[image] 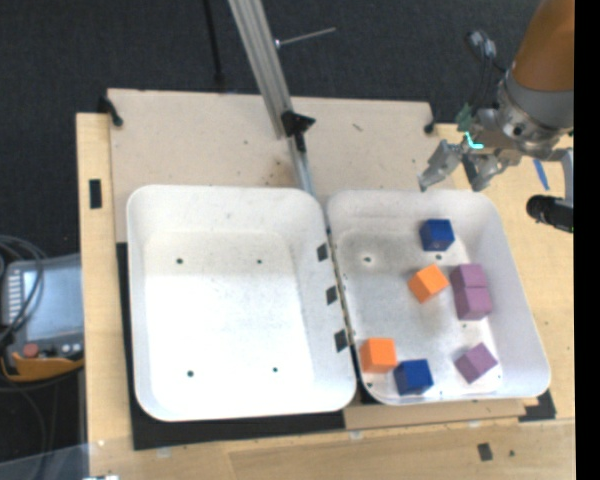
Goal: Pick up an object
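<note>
bench bins below; gripper (458,171) spread apart above right bin (515,268), holding nothing.

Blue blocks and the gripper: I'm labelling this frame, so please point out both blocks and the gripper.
Upper blue block (437,234): camera view, on its top face.
Lower blue block (414,376): camera view, on its top face.
Gripper (460,171): camera view, midway between its fingertips, above the right bin's far rim.
</note>
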{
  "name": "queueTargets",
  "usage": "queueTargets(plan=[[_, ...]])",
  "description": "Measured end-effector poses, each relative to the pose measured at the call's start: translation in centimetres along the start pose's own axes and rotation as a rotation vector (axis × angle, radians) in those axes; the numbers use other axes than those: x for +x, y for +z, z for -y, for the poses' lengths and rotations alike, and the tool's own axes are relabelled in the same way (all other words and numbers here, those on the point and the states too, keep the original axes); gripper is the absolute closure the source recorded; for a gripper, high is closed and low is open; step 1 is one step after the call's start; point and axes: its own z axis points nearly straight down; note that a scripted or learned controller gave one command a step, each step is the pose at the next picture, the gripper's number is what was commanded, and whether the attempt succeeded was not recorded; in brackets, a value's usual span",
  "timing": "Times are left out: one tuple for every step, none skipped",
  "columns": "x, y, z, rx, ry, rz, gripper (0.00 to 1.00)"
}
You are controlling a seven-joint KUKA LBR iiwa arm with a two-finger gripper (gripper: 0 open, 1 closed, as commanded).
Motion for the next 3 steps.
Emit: queueTargets(plan=[[-0.1,-0.3,-0.1,-0.004,-0.002,0.003,0.0],[-0.1,6.0,-0.1,0.001,0.001,0.002,0.0],[0.2,12.1,-0.5,0.001,-0.001,0.001,0.0]])
